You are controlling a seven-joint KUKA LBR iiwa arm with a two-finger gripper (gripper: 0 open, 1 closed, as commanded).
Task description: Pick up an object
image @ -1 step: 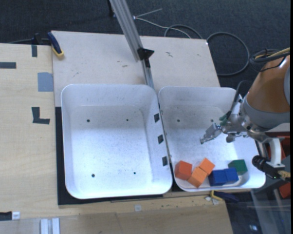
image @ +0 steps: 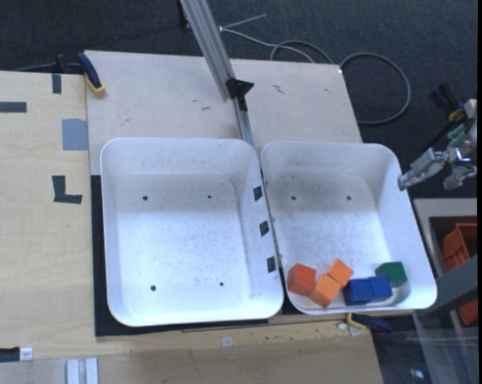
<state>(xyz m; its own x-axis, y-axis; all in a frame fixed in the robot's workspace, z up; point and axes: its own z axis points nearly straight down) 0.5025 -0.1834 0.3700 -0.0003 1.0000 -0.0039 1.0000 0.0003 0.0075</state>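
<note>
- We take the right bin (image: 337, 154) as our landmark; the left bin (image: 177, 146) sits just beside it, their rims touching along the middle.
- We see the gripper (image: 437, 165) outside the right bin, just past its right rim near the far corner, above the dark floor.
- We cannot tell how the gripper is set; it is small and blurred at the edge of view, and we see nothing in it.
- We find all the blocks bunched in the right bin's near corner: an orange block (image: 302, 278) farthest toward the left bin, two more orange blocks (image: 332, 282) beside it, then a blue block (image: 366, 290), and a green block (image: 393, 273) against the bin's right wall.
- The blocks lie well apart from the gripper.
- We see a metal rail (image: 211, 38) slanting away from the far rim where both bins meet.
</note>
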